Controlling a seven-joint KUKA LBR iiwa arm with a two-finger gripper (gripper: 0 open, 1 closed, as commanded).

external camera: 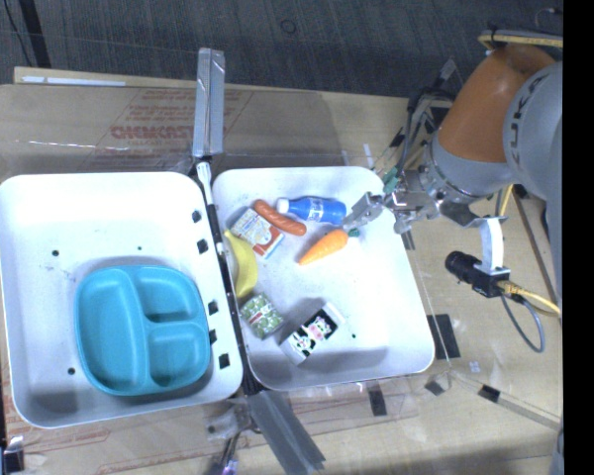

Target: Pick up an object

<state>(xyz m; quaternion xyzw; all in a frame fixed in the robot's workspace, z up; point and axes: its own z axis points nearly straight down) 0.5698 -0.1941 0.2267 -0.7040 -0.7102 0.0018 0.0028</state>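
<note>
Nothing picked yet. End effector (368,209) sits low at the right bin's (401,349) upper right rim, just beside the carrot's (323,246) green top; can't tell how its grip is set. Carrot lies on the bin floor, beside the blue bottle (312,208). Grasp and lift remain.

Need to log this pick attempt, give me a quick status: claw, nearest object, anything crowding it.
Claw over right white bin, at its far right rim. Orange toy carrot lies just below-left of it, ungrasped. Blue-and-white bottle close beside.
</note>
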